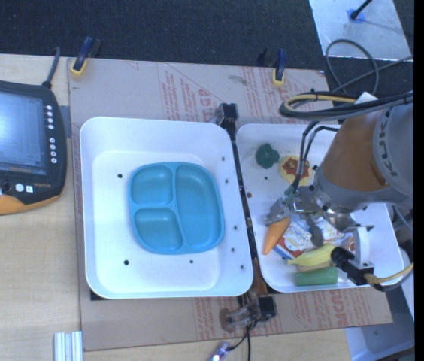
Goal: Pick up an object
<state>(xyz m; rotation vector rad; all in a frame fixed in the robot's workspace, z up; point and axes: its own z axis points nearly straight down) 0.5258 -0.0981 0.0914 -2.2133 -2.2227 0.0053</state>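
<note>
Cardboard (pixel 189 96) underlies both white bins (pixel 99 201) over dark carpet (pixel 159 13); hand (pixel 296 210), grip unclear, among toys.

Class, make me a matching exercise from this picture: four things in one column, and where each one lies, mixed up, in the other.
Things:
1. blue plate
2. orange carrot
3. green block
4. handheld screen

Places:
A. right bin, near its front edge
B. on the bench, left of both bins
C. middle of the left bin
D. right bin, near its left wall

Pairs: 1-C, 2-D, 3-A, 4-B
</note>
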